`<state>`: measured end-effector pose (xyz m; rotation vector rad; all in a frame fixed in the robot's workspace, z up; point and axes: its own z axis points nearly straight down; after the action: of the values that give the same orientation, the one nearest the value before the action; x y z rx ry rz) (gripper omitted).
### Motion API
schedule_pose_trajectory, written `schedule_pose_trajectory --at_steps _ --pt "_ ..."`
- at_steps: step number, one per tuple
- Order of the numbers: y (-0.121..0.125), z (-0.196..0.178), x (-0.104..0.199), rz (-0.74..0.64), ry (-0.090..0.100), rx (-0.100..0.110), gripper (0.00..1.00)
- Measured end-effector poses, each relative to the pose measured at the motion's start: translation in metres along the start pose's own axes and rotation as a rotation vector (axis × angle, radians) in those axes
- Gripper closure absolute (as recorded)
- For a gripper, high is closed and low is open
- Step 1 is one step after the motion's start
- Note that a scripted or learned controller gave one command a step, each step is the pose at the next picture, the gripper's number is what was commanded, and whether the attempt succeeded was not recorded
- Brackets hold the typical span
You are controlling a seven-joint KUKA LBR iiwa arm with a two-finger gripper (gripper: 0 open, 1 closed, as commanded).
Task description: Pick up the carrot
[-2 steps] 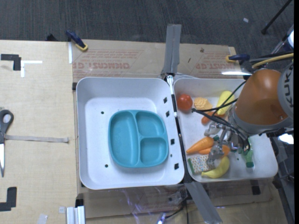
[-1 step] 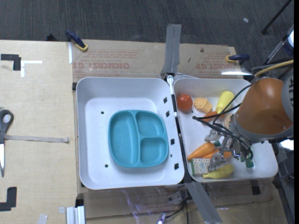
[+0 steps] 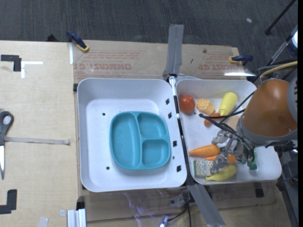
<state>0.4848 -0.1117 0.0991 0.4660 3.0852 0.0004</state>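
A: Item one, the carrot (image 3: 204, 151)?

B: It lay in the right bin (image 3: 265, 174), its thick end toward the gripper (image 3: 223, 159) and its tip toward the bin's left wall. Orange, near level, on the bin floor.

A: The gripper itself?

B: It stood just right of the carrot's thick end, low over the bin floor, with the arm (image 3: 270, 110) and its orange band above and to the right of the carrot. Whether the fingers were apart or together could not be told; metal parts and cables crowded that spot. The carrot was not seen between them.

A: Other goods near the carrot?

B: A banana (image 3: 222, 174) lay below it, by the bin's near wall. A patterned packet (image 3: 202, 167) sat directly below the carrot, touching the banana's left end. A tomato (image 3: 187, 103) sat well above the carrot, near the bin's left wall. A ridged tan piece (image 3: 205, 106) lay above the carrot, just right of the tomato. A yellow bottle (image 3: 228, 102) stood tilted above and to the right of the carrot. A small orange piece (image 3: 210, 120) lay between the tan piece and the carrot, partly under a black cable (image 3: 222, 124).

A: And left of the carrot?

B: The left bin (image 3: 90, 126), holding a teal divided plate (image 3: 140, 140) of three compartments. Far left of the carrot, on the bench (image 3: 33, 126), lay scissors (image 3: 4, 136).
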Motion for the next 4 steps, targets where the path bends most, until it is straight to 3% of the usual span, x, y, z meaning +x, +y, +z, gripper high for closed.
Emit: schedule_pose_trajectory --at_steps 1,2,3,4 --pt "0.000 -0.011 -0.005 -0.001 -0.015 0.001 1.00" --pt "-0.007 0.001 -0.001 -0.160 0.002 0.000 1.00" --pt "-0.008 0.006 0.002 -0.160 0.014 0.001 0.00" --pt "-0.007 -0.004 -0.001 -0.161 0.008 0.001 1.00"
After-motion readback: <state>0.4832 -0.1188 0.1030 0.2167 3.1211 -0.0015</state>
